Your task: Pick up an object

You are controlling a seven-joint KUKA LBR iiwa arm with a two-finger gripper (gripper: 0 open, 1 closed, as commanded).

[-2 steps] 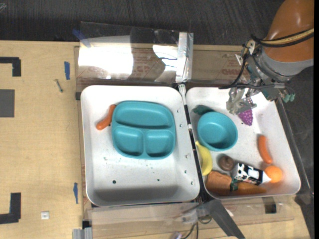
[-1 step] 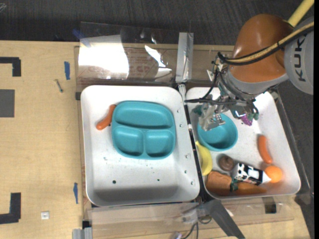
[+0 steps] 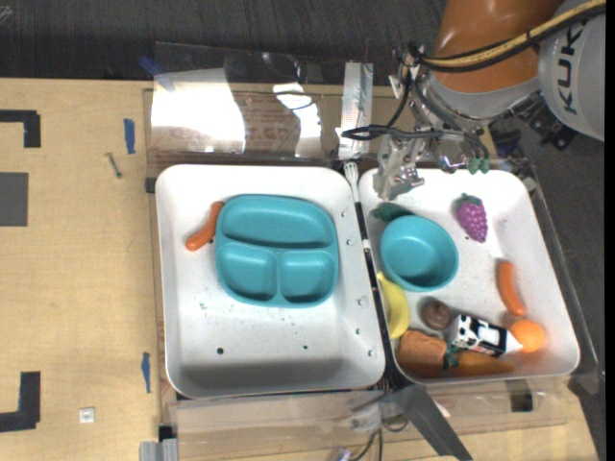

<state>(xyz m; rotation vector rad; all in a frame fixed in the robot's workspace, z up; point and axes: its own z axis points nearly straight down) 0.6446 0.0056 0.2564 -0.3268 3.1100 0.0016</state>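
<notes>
My gripper [image 3: 401,175] hangs over the back left corner of the right bin [image 3: 553,286], just behind a teal bowl [image 3: 418,253]. A small dark green object [image 3: 388,212] lies right below it, between the gripper and the bowl's rim. Purple grapes [image 3: 472,217] lie to the gripper's right. Nothing shows between the gripper's tips. The grey arm with its orange band [image 3: 490,12] comes in from the top right.
The right bin also holds a yellow banana [image 3: 392,303], an orange sausage [image 3: 511,288], an orange [image 3: 528,335], a black-and-white toy [image 3: 478,334] and brown items along the front. In the left bin [image 3: 183,334] lie a teal divided plate [image 3: 277,248] and an orange sausage [image 3: 202,229].
</notes>
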